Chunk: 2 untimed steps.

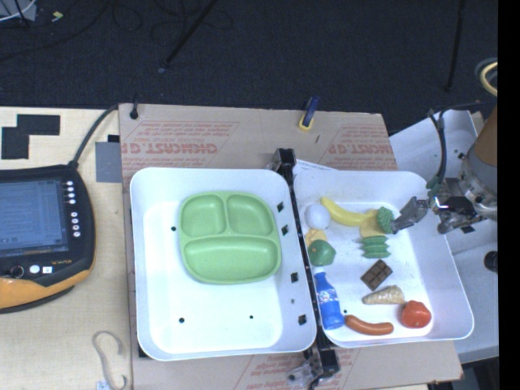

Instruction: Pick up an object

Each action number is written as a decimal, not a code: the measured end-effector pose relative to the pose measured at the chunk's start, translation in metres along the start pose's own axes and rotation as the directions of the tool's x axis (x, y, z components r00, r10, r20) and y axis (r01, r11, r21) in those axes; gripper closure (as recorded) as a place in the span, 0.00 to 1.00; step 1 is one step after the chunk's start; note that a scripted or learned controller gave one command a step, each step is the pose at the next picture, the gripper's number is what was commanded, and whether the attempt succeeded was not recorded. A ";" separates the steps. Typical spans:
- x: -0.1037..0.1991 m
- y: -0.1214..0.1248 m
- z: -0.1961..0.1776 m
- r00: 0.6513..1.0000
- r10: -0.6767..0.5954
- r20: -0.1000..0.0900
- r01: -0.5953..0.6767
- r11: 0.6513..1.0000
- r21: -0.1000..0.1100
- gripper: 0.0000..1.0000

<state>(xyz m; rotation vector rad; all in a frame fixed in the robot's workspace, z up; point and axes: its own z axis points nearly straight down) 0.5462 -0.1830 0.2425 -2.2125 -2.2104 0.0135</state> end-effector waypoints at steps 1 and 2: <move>0.000 0.002 -0.006 1.000 -0.002 0.002 0.002 1.000 -0.010 0.00; 0.003 0.000 0.060 1.000 -0.003 0.000 0.003 1.000 -0.004 0.00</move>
